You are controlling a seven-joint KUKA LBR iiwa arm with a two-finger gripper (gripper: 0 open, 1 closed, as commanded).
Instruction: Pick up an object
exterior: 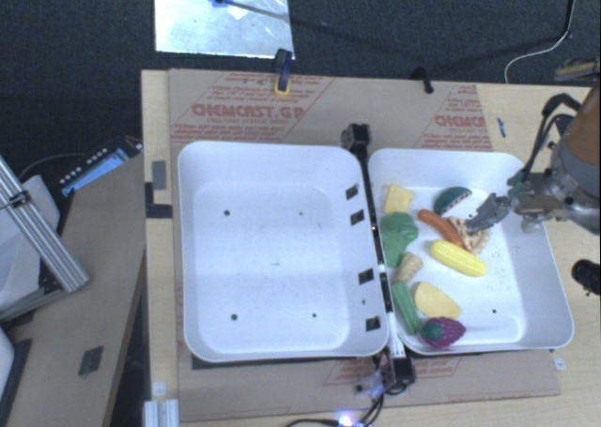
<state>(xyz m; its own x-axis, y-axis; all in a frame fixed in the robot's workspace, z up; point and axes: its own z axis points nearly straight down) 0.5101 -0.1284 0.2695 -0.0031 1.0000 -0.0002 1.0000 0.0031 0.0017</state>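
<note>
The right bin (pixel 535 284) holds several toy foods: a yellow block (pixel 398 198), a green broccoli piece (pixel 396 231), a watermelon slice (pixel 453 198), an orange carrot (pixel 438 223), a yellow corn cob (pixel 457 258), a yellow lemon-like piece (pixel 437 300), a green cucumber (pixel 405 305) and purple grapes (pixel 442 329). My gripper (pixel 484 213) reaches in from the right and hangs over the bin's middle, right beside the carrot and a pale pizza-like piece (pixel 470 235). No object shows between its fingers.
The left bin (pixel 272 247) lies beside the right one on a cardboard sheet (pixel 254 106). Black clips (pixel 355 137) sit along the seam between the bins. A shiny sheet (pixel 221 3) lies on the dark floor behind the bench.
</note>
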